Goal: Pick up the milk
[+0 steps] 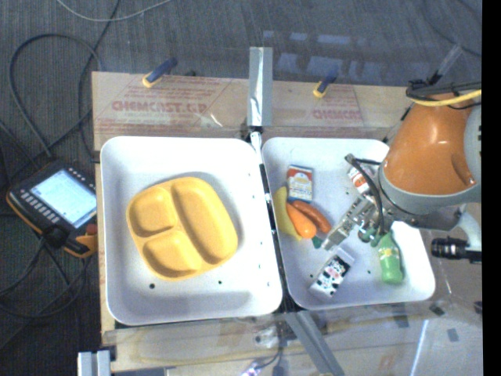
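Note:
The milk (332, 275) is a small white carton with black cow spots. It lies on its side near the front edge of the right bin (364, 149). My gripper (335, 238) hangs just above and behind the carton, reaching in from the right under the orange wrist band (430, 151). Nothing shows in its grasp, and a small gap of bin floor separates it from the milk.
An orange carrot (310, 218) and a yellow banana (282, 210) lie left of the gripper. A red and white box (300, 183) sits behind them. A green bottle (389, 262) lies at the right. The left bin (117, 210) holds a yellow divided plate (183, 226).

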{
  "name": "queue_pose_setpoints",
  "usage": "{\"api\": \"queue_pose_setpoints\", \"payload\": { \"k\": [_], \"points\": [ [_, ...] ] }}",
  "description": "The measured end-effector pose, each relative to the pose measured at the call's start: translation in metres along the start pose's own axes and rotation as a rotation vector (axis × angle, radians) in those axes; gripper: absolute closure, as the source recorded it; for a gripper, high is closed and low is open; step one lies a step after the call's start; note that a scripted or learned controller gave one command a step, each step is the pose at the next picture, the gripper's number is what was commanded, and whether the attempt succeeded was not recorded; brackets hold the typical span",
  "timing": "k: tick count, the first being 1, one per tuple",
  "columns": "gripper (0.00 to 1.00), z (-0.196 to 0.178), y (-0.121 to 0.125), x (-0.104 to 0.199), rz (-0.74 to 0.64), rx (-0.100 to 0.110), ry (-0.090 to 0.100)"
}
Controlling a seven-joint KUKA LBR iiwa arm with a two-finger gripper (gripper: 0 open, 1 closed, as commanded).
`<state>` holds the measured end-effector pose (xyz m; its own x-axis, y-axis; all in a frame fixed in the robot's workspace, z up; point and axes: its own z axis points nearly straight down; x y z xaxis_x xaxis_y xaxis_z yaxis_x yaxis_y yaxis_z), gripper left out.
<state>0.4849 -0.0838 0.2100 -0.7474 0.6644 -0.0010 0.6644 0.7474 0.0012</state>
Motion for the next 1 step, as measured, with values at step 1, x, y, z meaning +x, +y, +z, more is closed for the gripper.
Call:
{"api": "queue_pose_setpoints", "payload": {
  "k": [1],
  "points": [
    [0.00,0.0000,0.0000,0.0000,0.000,0.000,0.000]
  ]
}}
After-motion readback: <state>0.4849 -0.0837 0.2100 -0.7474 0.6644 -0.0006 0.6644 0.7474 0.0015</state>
